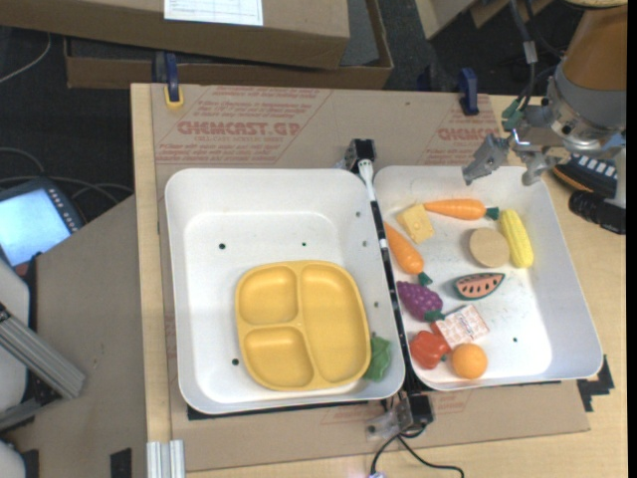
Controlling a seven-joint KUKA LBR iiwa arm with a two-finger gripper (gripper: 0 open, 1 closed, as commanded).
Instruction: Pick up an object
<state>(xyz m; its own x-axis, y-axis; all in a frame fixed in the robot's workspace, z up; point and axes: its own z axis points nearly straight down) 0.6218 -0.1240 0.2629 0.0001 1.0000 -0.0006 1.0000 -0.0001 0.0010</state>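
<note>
From my end nothing's picked yet: gripper (506, 159) hangs open and empty over the right bin's (567, 267) far edge. Closest grab looks like the long carrot (454, 208), lying just beside the cheese wedge (416, 223). Whole pick's left.

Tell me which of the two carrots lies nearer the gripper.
The horizontal carrot at the right bin's far end, beside the corn, lies nearer the gripper. The other carrot lies slantwise along the bins' divider.

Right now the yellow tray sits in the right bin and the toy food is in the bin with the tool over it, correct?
Not quite. The camera view shows the yellow tray in the left bin; the toy food is in the right bin, below the tool.
</note>
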